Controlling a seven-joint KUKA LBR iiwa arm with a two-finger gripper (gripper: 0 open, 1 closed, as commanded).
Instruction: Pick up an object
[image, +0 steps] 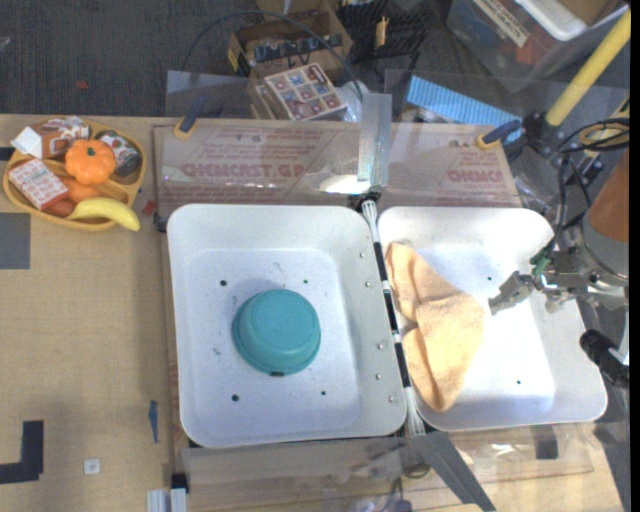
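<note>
A tan cloth (436, 326) lies crumpled along the left side of the right bin (520, 400), draped against the divider. An upturned teal bowl (277, 331) sits in the middle of the left bin (200, 260). My gripper (528, 294) hangs low over the right bin's upper right area, just right of the cloth and apart from it. It is open, one finger (505, 293) pointing left toward the cloth, and nothing lies between the fingers.
A yellow dish (60, 212) with an orange pumpkin, a banana and small boxes rests on the bench at far left. Clear plastic panels (260, 165) stand behind the bins. Cables and a yellow pole (590, 70) crowd the upper right.
</note>
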